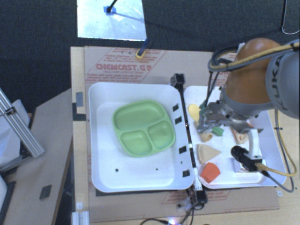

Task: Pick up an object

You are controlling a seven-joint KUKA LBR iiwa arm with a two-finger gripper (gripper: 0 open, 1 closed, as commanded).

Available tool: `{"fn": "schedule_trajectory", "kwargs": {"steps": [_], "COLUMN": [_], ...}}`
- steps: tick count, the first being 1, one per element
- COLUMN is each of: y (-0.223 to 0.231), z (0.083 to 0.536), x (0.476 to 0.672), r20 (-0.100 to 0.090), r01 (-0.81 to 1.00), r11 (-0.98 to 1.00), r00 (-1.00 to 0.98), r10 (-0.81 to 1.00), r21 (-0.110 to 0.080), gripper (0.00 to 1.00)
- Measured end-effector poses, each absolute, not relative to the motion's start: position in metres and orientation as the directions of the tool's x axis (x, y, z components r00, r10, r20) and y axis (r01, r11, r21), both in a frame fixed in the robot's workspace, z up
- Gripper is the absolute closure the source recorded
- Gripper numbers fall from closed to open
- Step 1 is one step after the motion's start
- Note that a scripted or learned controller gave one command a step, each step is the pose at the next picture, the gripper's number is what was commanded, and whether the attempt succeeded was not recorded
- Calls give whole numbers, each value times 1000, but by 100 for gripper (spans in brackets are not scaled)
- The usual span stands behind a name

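All round the pincer (206,124), beyond the bench, lies dark carpet (37,32). Far up and to the pincer's left, a shiny metal sheet (111,13) rests on that carpet. Beneath the pincer a cardboard sheet (124,65) with red print bears both bins. The left bin (108,172), to the pincer's left, holds a green divided plate (143,128). The right bin (269,153) lies directly below the pincer, which hangs low over that bin's left part.

The grey arm (251,78) covers much of this bin and of the pincer itself, so whether it is wide or narrow cannot be told. Below the pincer lie a tan wedge (207,152) and, lower, an orange block (210,172). A small green piece (217,131) sits just beside the pincer on its right, and a yellow piece (193,110) lies just up-left of it. Further right, a pale slice (241,136) is half hidden by the arm.
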State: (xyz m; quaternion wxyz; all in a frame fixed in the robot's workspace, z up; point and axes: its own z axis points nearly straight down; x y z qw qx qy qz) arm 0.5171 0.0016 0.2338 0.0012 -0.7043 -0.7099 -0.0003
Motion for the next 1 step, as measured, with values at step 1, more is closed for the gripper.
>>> {"fn": "schedule_trajectory", "kwargs": {"steps": [1], "y": [12], "z": [228], "x": [510], "r20": [1], "r01": [1000], "r11": [7], "r00": [-7], "r10": [1000], "r21": [0], "gripper": [100]}}
